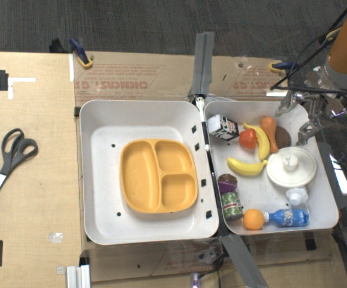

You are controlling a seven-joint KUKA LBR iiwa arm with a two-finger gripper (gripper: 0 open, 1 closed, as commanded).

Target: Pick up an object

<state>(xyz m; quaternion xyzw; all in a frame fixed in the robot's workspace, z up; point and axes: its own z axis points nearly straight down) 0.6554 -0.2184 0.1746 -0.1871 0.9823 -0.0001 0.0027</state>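
Observation:
The right bin holds several objects. They include a black-and-white carton, a red tomato, two bananas, an orange carrot and a brown round item. There are also a white lidded bowl, two small cans, an orange and a plastic bottle. My gripper hangs above the bin's far right corner, just right of the carrot and brown item. It is open, with nothing between its fingers.
The left bin holds a yellow divided plate. Scissors lie on the wooden bench at far left. Cables run near the arm at the upper right.

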